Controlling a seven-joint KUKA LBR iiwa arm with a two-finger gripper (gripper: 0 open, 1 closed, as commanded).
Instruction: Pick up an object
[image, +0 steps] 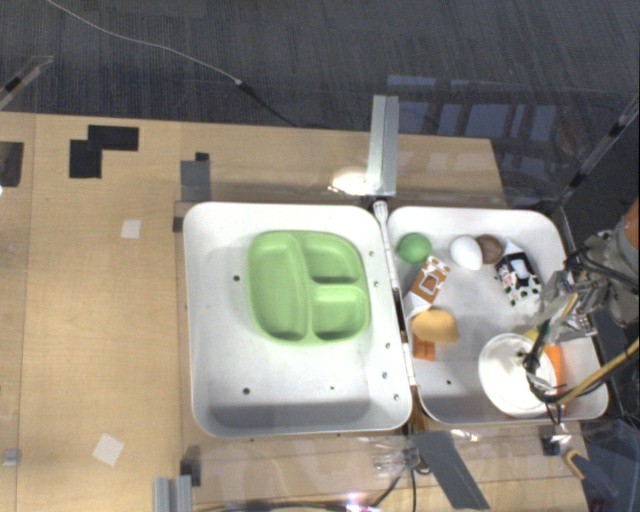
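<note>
small objects (437, 325) crowding right bin (455, 400), green tray (305, 286) in left bin (215, 380); gripper (560, 315) state unclear

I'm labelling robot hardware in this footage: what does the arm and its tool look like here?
The arm enters at the right edge, grey with a sliver of orange. Its tool is a metallic assembly with black cables, a yellow-and-black cable and an orange part near the tip.

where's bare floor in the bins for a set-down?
Left bin: bare strips all round the green tray, widest along the near edge. Right bin: open patch between yellow object and white bowl. Crowded along its far wall and by the end effector.
</note>
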